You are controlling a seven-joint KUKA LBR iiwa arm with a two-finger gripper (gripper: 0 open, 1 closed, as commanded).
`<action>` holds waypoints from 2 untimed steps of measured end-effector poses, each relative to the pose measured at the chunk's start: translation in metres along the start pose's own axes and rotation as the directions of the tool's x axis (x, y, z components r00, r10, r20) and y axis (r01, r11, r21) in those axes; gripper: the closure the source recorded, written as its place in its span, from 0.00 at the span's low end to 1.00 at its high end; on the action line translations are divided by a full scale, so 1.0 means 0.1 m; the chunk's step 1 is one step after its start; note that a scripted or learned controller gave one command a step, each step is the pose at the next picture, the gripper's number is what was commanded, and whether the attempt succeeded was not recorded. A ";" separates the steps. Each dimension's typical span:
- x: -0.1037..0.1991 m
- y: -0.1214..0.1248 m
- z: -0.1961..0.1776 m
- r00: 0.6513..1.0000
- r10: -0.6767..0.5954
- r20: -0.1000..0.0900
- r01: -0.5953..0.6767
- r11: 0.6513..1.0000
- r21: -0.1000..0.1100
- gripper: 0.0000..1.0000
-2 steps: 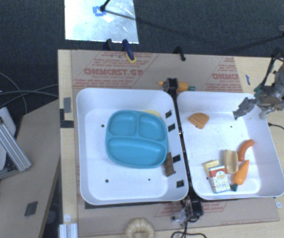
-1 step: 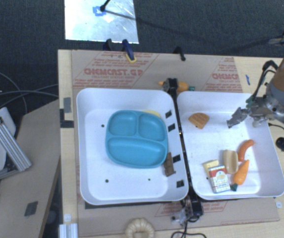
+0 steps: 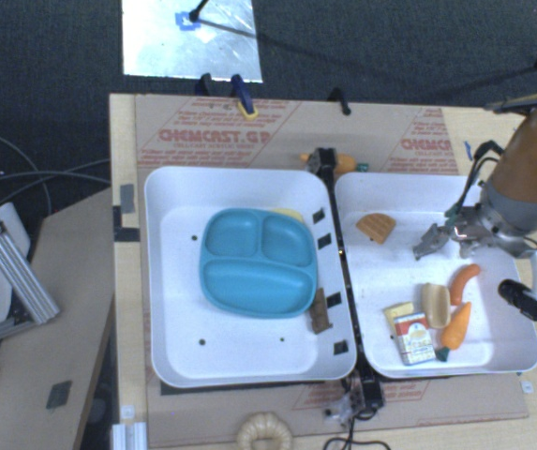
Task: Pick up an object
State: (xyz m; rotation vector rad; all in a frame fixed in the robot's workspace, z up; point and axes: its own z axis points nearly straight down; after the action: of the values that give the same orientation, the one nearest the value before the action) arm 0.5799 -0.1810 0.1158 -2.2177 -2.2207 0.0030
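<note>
Gripper (image 3: 434,243) low over right bin (image 3: 380,345), fingers apart and grasping nothing (toast slice (image 3: 376,227) just left of it, carrot (image 3: 455,326) and sausage (image 3: 464,282) nearer the front).

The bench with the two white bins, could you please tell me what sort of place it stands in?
Most likely a robotics lab set up for grasping trials. Two shallow white plastic bins sit clamped on a cardboard-covered bench, toy food such as an orange plastic carrot lies in the right one, and the grey arm's gripper reaches in.
</note>
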 end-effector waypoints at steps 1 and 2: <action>0.01 0.00 0.33 1.000 0.000 0.001 0.000 1.000 -0.003 0.00; 0.00 0.02 0.20 1.000 0.001 0.002 -0.001 1.000 -0.007 1.00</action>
State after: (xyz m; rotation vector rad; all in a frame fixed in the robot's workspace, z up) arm 0.5816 -0.1809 0.0955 -2.2227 -2.2243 -0.0027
